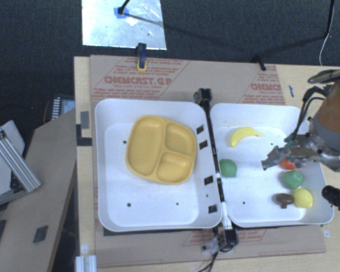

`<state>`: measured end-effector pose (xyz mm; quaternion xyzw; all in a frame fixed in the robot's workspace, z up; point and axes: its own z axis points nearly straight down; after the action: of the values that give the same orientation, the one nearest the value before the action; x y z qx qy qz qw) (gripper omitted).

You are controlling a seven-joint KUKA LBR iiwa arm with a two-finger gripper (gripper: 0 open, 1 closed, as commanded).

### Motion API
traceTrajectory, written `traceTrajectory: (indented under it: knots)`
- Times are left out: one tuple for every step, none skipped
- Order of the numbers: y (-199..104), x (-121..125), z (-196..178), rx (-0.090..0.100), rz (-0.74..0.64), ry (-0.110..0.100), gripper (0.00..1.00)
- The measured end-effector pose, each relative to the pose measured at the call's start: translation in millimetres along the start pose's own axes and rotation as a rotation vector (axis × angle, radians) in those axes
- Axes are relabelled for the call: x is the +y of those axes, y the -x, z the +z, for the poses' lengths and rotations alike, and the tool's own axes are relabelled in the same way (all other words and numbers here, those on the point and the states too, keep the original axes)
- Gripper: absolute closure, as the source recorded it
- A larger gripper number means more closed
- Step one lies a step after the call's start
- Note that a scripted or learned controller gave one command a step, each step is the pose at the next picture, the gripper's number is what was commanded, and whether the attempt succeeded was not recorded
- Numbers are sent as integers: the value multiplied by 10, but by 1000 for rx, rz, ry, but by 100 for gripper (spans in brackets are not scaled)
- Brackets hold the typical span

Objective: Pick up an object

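Note:
The right bin [255,217] holds several small items. A yellow banana [244,135] lies at its back and a green ball [228,168] sits near its left wall. A green fruit [293,179], a yellow lemon [303,198] and a brown piece [283,199] cluster at the front right. A small red-orange piece [287,164] lies just under and beside my gripper [275,158], which hangs low over the right half of this bin. The arm partly hides the red piece. I see nothing lifted off the bin floor.
The left bin [116,208] carries a yellow divided plate [160,149]. A black divider with clips [211,152] runs between the bins. The grey arm with its orange band [334,115] comes in over the right bin's right wall.

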<state>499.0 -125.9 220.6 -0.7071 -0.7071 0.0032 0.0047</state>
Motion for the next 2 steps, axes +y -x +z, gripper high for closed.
traceTrajectory:
  knots:
    - [-3,27,-59,-2,-3,13,0]
    - [21,11,565,-1,-1,8,0]
